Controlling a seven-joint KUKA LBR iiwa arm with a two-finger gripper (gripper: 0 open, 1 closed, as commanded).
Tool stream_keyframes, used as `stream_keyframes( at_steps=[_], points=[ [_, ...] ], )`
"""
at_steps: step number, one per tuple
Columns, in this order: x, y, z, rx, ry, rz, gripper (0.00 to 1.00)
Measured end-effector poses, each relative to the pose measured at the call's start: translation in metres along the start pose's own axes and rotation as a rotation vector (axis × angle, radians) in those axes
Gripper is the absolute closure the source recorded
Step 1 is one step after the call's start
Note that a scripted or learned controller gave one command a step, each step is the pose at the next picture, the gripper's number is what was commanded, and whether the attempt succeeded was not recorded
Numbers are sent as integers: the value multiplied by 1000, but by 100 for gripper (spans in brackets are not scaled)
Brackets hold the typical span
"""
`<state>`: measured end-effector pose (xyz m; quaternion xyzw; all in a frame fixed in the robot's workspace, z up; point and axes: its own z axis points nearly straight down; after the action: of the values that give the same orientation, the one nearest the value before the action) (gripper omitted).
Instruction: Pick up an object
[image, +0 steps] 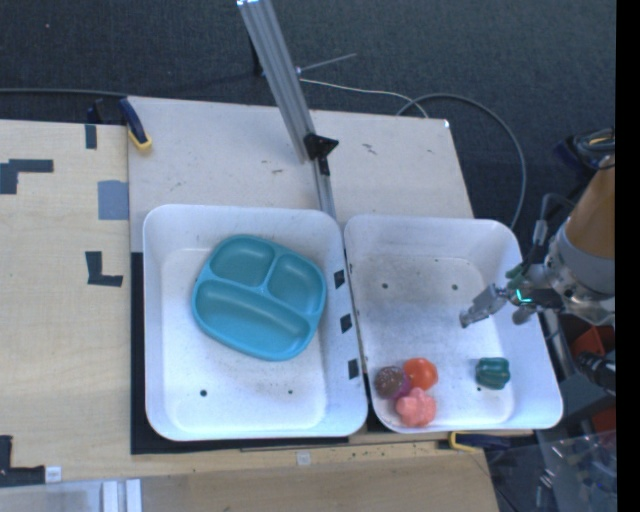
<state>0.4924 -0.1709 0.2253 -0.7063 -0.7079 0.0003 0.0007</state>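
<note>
The arm entered from the right edge of the camera view, with its orange band visible above the grey wrist. The gripper was positioned over the right side of the right bin, above the bin floor. Two grey fingers were visible: one finger extended toward the bin centre, and the second lay close to the bin's right wall. The fingers stood apart, and nothing was seen between them. A dark green object rested on the bin floor near the right wall, below the gripper in the frame and apart from it. Three further objects sat clustered at the front edge of the same bin: an orange-red object, a brownish round object touching its left side, and a pink object just in front of both. The left bin contained a blue divided plate, lying flat, with three compartments facing upward.
</note>
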Motion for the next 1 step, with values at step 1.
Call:
stream_keyframes(
  at_steps=[1],
  points=[
    [-4, -5, 63, 7, 1, 2, 0]
  ],
)
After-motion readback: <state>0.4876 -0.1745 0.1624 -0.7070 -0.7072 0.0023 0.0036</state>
